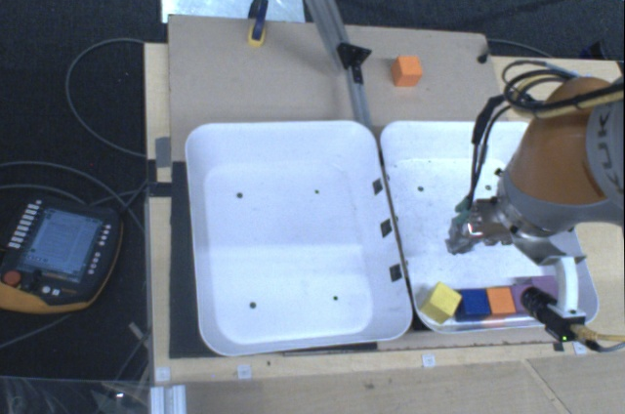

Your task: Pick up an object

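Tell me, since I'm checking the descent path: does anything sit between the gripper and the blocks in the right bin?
Nothing visible does. The gripper hangs over bare bin floor; the yellow block, blue block and orange block lie along the right bin's near wall.

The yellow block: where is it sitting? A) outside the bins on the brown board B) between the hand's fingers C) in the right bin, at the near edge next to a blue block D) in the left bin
C: the yellow block lies in the right bin at its near edge, beside the blue block.
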{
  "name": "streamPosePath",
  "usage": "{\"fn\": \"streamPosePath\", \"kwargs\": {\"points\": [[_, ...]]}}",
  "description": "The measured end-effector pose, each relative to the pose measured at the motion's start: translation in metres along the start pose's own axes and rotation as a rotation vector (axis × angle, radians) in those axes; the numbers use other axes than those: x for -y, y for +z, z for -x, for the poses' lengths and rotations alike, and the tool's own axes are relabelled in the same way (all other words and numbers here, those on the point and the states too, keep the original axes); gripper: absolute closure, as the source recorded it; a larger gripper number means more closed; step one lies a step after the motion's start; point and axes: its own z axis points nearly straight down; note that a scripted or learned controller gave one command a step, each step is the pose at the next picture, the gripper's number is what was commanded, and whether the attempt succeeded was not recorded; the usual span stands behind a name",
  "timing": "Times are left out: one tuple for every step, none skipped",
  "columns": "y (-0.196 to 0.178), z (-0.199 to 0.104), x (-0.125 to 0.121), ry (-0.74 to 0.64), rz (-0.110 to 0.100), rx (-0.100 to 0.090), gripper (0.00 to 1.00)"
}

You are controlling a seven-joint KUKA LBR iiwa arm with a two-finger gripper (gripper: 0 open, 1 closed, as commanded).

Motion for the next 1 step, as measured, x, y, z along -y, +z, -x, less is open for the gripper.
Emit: {"fn": "streamPosePath", "kwargs": {"points": [[-0.0004,0.0002,-0.0001,0.001,0.001,0.000,0.00]]}}
